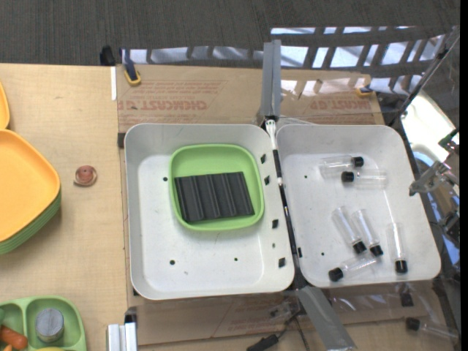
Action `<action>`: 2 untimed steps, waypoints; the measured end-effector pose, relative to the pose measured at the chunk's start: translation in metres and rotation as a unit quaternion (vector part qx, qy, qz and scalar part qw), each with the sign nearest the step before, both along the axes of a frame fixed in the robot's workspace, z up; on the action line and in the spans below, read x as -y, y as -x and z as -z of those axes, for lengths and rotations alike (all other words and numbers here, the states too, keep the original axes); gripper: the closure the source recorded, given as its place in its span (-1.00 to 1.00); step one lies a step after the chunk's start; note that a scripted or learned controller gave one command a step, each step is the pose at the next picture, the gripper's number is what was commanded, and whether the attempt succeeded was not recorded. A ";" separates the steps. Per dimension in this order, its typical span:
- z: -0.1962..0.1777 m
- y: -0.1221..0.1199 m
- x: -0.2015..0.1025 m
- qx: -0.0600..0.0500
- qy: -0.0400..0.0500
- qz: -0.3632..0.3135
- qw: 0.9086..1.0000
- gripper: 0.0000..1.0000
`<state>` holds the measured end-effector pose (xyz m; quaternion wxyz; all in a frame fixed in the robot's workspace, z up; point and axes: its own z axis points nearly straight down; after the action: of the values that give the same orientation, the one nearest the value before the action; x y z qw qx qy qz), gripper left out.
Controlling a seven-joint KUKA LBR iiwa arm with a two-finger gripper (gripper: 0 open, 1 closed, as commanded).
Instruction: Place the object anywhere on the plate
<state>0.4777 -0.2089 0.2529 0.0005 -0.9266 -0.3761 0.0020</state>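
Green and rounded-square, the plate [183,161] is sitting in the left bin [205,269], toward that bin's far side. A black ribbed slab [216,197] is lying flat on the plate, covering most of its middle and staying inside its rim. In the right bin [311,218], well apart from the plate, six clear tubes with black caps are lying scattered: two [344,168] near the far wall, two [355,229] side by side near the middle, one [352,268] toward the near wall, and one [395,243] by the right wall. Brown cardboard [190,104] is lying beyond both bins. On the wooden counter [73,123], a stack of orange plates [22,189] is resting at the left edge, with a small red round piece [85,175] beside it and a green divided tray [22,316] at the near corner.
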 end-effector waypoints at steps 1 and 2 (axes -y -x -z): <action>-0.002 0.000 0.008 0.000 0.000 0.029 1.000 -1.00; -0.001 0.001 0.010 0.000 0.000 0.067 0.998 -1.00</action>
<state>0.4770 -0.2194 0.2535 0.0010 -0.9497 -0.3131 0.0022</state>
